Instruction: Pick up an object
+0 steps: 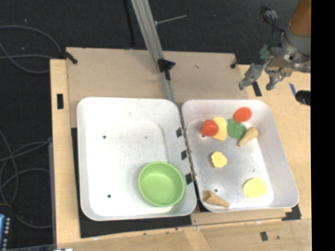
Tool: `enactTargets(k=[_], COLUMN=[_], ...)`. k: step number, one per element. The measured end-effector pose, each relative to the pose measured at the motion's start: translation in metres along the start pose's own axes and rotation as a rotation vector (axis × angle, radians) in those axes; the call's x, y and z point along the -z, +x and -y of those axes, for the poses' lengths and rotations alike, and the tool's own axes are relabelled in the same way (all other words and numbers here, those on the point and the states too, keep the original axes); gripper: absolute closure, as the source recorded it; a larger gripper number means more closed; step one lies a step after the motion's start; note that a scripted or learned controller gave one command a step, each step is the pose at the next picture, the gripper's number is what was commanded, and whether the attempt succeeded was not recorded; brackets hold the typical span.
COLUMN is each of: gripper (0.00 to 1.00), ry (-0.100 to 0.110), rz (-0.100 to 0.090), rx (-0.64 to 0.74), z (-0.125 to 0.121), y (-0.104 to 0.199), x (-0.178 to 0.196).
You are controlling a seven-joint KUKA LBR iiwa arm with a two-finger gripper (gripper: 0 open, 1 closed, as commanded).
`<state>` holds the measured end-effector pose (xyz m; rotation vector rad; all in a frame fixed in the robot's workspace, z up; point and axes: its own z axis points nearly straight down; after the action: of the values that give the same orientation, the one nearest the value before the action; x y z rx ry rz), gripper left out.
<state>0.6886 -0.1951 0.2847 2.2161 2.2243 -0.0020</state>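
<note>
Nothing lifted yet: gripper [263, 79] released, empty, hovering at 1 o'clock beyond right bin [280, 156]; whole pick left

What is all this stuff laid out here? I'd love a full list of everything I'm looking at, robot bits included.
Shallow white bins: 2, white, side by side on the bench, left bin and right bin.
Round plastic bowl: 1, light green, near corner of the left bin.
Round red pieces: 2, red-orange, far end of the right bin.
Yellow lumps: 3, yellow, right bin: far, middle, near.
Green lump: 1, dark green, beside the far yellow one.
Tan cone-like pieces: 2, tan, right bin.
Metal pole: 1, grey, behind the bins.
Cables: several, black, floor at left.
Two-finger gripper: 1, grey, open, above the bench beyond the right bin.
</note>
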Motion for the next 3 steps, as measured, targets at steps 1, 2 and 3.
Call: enactTargets(k=[1,2,3], gripper=[0.0,0.0,0.0], ry=[0.001,0.005,0.006], rz=[0.002,0.002,0.001], rx=[0.0,-0.004,0.0], z=[0.0,0.003,0.002], y=[-0.001,-0.005,0.0], x=[0.0,-0.059,-0.12])
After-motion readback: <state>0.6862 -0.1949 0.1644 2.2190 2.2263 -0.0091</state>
